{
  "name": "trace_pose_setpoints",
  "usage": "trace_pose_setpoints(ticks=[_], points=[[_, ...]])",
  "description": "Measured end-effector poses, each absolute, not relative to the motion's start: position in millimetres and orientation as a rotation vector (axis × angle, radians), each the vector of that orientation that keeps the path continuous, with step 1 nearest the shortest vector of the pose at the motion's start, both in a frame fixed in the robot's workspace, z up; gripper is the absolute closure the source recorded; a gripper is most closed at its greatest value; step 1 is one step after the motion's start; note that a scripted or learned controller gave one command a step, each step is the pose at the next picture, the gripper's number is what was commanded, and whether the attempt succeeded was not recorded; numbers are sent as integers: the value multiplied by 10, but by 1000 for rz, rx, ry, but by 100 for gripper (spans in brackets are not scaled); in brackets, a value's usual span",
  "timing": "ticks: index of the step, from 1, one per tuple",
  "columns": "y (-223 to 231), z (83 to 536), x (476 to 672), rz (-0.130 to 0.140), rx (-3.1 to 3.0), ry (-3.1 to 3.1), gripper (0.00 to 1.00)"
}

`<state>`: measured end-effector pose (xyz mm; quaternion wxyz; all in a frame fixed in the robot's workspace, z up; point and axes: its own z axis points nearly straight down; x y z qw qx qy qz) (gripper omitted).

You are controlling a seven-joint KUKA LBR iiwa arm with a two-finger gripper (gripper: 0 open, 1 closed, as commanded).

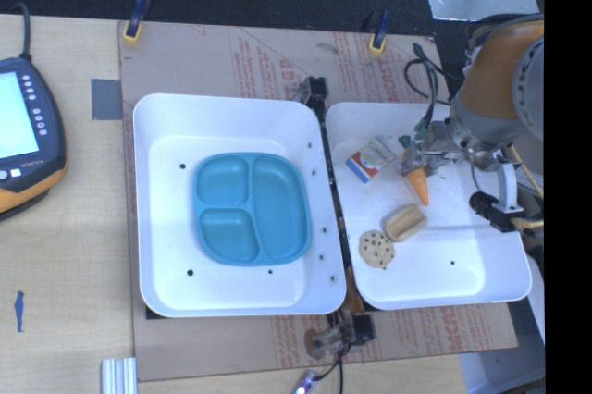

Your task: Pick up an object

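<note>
The right bin (462, 277) holds several small objects. An orange carrot-shaped toy (421, 186) lies near its middle, a tan bread-like piece (404, 222) below it, a spotted cookie (376, 249) at the lower left, and a small white, red and blue packet (368, 160) toward the upper left. My gripper (421, 156) hangs over the right bin directly above the thick end of the carrot, apparently touching it. The grey arm with its orange band (495, 73) comes in from the right.
The left bin (157, 198) holds a blue three-compartment plate (252, 207). A tablet-like pendant (23, 129) rests on the bench at far left. Clamps (136, 18) hold the cardboard at its back edge. Black cables run by the right bin's right side.
</note>
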<state>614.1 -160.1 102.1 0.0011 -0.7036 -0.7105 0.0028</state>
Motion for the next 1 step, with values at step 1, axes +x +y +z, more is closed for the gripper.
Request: trace_pose_setpoints(ticks=[1], points=[[-624, 1927, 6144, 1, -2214, -2227, 100]])
